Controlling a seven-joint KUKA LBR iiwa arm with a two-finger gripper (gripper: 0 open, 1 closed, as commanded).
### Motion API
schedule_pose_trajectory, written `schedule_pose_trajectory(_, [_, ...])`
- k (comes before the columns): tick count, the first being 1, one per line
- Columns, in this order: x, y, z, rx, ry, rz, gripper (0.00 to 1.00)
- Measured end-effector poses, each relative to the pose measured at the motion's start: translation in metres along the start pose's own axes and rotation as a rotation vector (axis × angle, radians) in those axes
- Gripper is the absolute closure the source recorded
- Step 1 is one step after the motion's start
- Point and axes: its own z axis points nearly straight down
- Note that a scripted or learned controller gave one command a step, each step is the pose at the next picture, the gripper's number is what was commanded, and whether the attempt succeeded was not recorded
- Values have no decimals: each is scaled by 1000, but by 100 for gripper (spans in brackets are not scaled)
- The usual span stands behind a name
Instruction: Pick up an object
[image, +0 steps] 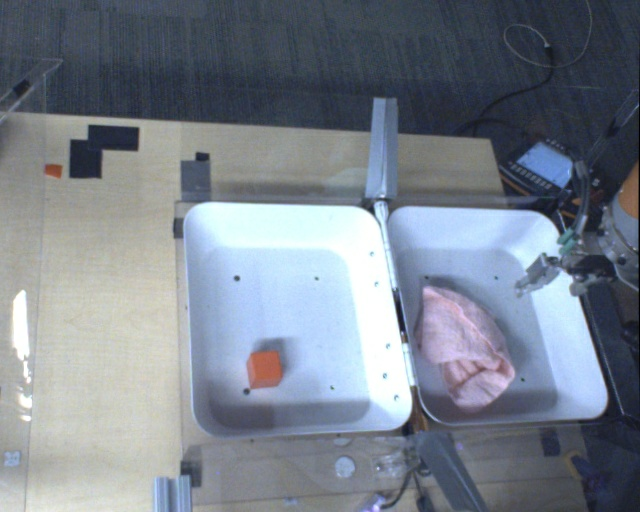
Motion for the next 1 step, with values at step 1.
schedule_pose_trajectory(1, [9,30,134,-4,0,90,0])
